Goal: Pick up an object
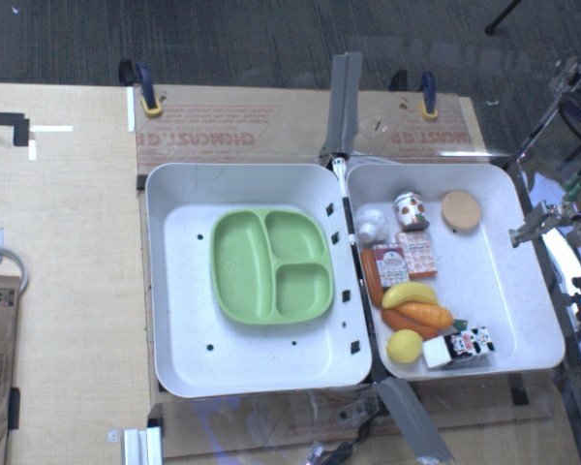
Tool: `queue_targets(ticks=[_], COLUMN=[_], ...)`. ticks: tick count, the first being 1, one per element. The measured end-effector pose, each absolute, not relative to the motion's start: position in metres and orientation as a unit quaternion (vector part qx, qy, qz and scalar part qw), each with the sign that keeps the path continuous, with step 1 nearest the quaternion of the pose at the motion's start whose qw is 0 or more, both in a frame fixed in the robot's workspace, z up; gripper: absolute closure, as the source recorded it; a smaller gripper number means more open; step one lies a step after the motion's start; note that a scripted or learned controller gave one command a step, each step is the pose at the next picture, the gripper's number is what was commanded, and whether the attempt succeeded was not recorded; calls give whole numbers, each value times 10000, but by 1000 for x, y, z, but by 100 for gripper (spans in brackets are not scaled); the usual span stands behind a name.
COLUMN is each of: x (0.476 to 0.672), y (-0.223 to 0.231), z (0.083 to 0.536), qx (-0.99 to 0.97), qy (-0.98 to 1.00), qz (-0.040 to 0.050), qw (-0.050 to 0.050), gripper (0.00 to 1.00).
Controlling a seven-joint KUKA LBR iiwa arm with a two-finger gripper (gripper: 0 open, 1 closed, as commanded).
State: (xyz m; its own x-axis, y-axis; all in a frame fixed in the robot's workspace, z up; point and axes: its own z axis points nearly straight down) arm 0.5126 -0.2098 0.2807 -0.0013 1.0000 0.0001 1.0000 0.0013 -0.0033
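The right bin (pixel 504 289) holds several toy foods along its left side. At the back lie a round tan cookie (pixel 461 210), a small printed can (pixel 410 211) and a whitish lump (pixel 371 226). Below them sit a red box (pixel 390 263) and a pink box (pixel 418 255), side by side, with a red sausage (pixel 370 269) to their left. Further forward a yellow banana (pixel 409 294) rests against an orange carrot (pixel 426 313). A yellow lemon (pixel 404 346) and a black-and-white carton (pixel 459 347) lie at the front wall.
The left bin (pixel 179 289) holds a green divided plate (pixel 271 264). A grey divider post (pixel 345 95) rises behind the seam between the bins. Metal fittings (pixel 537 223) stand at the right bin's right rim. Two clamps (pixel 151 100) (pixel 428 95) hold cardboard at the back.
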Motion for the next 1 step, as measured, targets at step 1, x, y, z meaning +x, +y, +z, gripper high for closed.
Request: queue_targets(ticks=[1], x=[555], y=[-146], z=[160], qx=[-6634], qy=[-7483], qz=[9], qw=[11], gripper=[0])
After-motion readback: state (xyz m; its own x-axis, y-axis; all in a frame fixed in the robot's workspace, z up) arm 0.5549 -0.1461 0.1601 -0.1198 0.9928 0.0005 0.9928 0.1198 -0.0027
